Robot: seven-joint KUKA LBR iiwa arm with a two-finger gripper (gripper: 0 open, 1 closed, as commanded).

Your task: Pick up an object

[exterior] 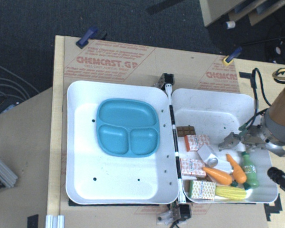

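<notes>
Nearest to us, along the front edge of the right bin (219, 101), we see a small printed box (204, 190) and a yellow corn cob (231, 193) lying end to end against the wall. Starting from the left, the left bin (81, 130) carries a blue divided plate (128, 126) toward its back half, well apart from everything else; we judge it is not the likely pick, being broad and flat. Across the divider, the right bin holds the clutter: a brown block (185, 130) and red-and-white packets (196, 142) by its left wall, a grey cylinder (207, 155) at the middle, then two carrots (218, 175) and a green bottle (250, 170) toward its right edge, touching one another. The arm comes in over the right edge of the surface (58, 103), and the gripper (235, 140) hangs low above the middle of the bin, just beside the cylinder and carrots. We cannot tell how the fingers stand. Nothing looks lifted; we judge the pick is not yet made.
</notes>
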